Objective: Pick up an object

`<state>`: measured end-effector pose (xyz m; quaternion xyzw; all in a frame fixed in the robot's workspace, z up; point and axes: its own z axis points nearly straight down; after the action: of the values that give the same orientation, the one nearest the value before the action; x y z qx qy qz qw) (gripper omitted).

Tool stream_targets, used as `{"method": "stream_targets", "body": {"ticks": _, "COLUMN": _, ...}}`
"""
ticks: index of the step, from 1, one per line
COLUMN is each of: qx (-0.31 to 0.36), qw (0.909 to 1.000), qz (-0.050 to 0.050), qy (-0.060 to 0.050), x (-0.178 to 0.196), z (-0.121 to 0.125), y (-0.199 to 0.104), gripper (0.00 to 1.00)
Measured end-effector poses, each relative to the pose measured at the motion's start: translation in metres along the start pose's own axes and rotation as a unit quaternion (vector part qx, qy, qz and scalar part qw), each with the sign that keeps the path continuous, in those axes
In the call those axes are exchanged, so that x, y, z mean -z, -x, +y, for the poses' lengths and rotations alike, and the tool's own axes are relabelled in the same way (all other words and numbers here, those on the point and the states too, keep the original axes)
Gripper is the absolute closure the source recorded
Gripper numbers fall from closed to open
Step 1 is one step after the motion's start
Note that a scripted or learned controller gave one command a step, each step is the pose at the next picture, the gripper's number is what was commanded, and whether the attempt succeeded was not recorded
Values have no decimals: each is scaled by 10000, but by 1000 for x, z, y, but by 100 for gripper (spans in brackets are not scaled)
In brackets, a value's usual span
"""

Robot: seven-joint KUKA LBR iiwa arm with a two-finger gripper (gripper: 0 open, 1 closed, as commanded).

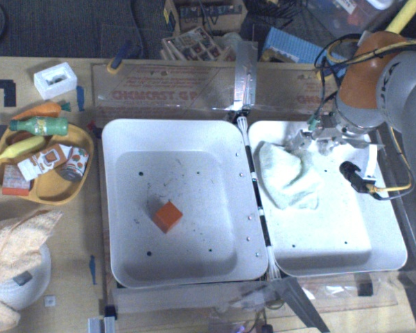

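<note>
Chunky grey arm (402, 89) with a glossy orange band (364, 75), yellow and black cables looping around it, and a small silvery metal claw (317, 136).

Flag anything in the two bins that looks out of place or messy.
The white cloth in the right bin lies crumpled in a heap against the bin's left wall, not flat. The orange block in the left bin sits turned at an angle to the walls, amid small dark specks on the floor. Nothing looks spilled or broken.
</note>
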<state>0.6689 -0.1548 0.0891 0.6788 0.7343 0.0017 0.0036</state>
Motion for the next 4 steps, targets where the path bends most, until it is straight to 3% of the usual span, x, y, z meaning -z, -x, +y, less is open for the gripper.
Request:
{"method": "stream_targets", "body": {"ticks": 1, "qx": 668, "qw": 9978, "qz": 3, "qy": -12, "x": 101, "z": -38, "y": 2, "gripper": 0}}
{"method": "stream_targets", "body": {"ticks": 2, "qx": 122, "qw": 9999, "qz": 3, "qy": -9, "x": 142, "z": -46, "y": -24, "gripper": 0}}
{"method": "stream_targets", "body": {"ticks": 3, "qx": -278, "qw": 9996, "qz": 11, "qy": -23, "x": 11, "z": -45, "y": -37, "gripper": 0}}
{"method": "stream_targets", "body": {"ticks": 4, "qx": -300, "qw": 9995, "qz": 7, "qy": -3, "x": 21, "z": -44, "y": -35, "gripper": 100}}
